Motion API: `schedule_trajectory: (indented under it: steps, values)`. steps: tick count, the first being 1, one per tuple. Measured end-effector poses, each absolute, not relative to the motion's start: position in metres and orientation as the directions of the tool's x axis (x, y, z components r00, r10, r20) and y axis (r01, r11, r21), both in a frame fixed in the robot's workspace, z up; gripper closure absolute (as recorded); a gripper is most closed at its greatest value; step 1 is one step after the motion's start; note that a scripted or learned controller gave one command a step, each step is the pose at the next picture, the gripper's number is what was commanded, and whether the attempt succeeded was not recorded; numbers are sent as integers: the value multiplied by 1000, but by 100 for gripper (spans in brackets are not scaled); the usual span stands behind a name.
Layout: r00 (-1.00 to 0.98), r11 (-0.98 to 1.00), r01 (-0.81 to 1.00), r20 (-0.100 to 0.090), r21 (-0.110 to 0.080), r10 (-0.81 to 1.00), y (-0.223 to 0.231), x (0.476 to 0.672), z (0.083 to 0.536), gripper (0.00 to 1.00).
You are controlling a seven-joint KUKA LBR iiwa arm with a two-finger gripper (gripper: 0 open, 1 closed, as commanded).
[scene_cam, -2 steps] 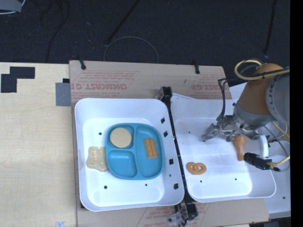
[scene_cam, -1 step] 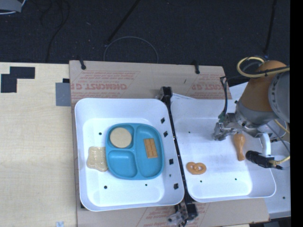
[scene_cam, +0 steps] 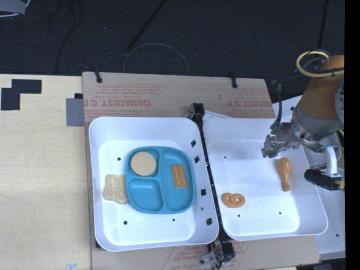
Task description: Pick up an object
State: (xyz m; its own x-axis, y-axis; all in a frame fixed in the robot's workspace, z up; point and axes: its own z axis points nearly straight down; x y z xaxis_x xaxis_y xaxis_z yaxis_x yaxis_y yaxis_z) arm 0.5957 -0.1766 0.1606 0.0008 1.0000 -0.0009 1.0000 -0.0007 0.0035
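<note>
Lettering "CHEMCAST GP" on board (scene_cam: 138,100)

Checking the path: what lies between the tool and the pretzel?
Bare white bin floor between tool and pretzel, in the camera view.

The tool (scene_cam: 274,145) is too small and dark to make out, and the arm (scene_cam: 322,103) is cut off at right.

Red print on the cardboard sheet (scene_cam: 169,97) under the bins — upside down, not legible.
</note>
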Motion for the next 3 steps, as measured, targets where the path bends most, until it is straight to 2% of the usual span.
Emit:
schedule_trajectory:
  steps: [2, 3]
  values:
    - [-2, 2, 1000, -2, 5, 1000, -171, 591, 283, 100]
    - [-5, 5, 1000, 2, -3, 1000, -117, 585, 284, 100]
